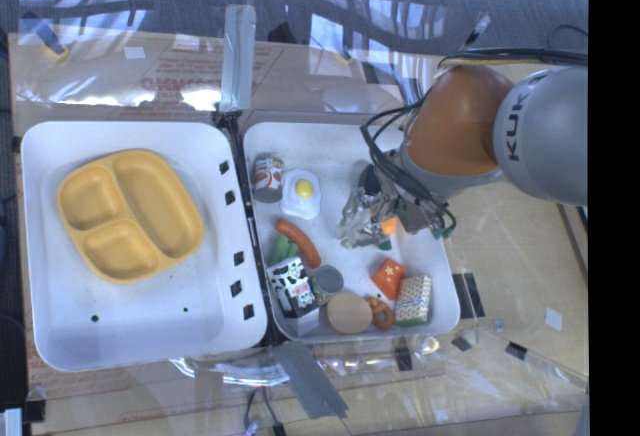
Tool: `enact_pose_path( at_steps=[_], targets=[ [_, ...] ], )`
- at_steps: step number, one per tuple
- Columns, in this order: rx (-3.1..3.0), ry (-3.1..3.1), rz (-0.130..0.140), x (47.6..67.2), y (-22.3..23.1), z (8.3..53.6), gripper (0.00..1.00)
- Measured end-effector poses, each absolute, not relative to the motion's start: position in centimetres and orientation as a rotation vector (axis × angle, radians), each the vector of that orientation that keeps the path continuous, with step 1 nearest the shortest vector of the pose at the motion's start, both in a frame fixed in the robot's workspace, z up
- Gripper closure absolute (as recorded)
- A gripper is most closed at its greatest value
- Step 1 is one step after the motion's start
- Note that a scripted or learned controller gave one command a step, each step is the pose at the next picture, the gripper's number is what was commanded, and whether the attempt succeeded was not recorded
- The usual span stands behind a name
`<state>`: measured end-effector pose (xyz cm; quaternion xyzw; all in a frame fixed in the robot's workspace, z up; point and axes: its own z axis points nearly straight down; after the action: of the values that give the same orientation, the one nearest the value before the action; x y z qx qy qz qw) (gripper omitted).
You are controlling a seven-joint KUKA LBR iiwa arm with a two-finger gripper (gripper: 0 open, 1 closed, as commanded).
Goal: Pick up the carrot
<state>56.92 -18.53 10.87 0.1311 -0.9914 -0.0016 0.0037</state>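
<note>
The carrot (389, 224) shows as a small orange piece with a green end in the right bin (330, 136), towards its right side. My gripper (360, 222) is down in that bin right beside the carrot, touching or nearly touching its left side. The grey arm with its orange band reaches in from the right and covers the bin's right rim. Part of the carrot is hidden by the gripper and its cables.
The right bin also holds a small can (266, 176), a fried egg (301, 194), a red sausage (298, 241), a cow-patterned carton (290, 286), a beige round item (349, 312), an orange-red piece (388, 277) and a wafer block (414, 299). A yellow divided plate (130, 214) lies in the left bin (60, 334).
</note>
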Motion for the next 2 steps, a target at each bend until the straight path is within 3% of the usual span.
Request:
enact_pose_path(
  at_steps=[1,2],
  targets=[
    [0.158,-3.15,0.01,54.5,-21.0,23.0,1.0],
    [-0.263,-3.129,-0.002,51.5,-14.5,22.0,1.0]
  ],
)
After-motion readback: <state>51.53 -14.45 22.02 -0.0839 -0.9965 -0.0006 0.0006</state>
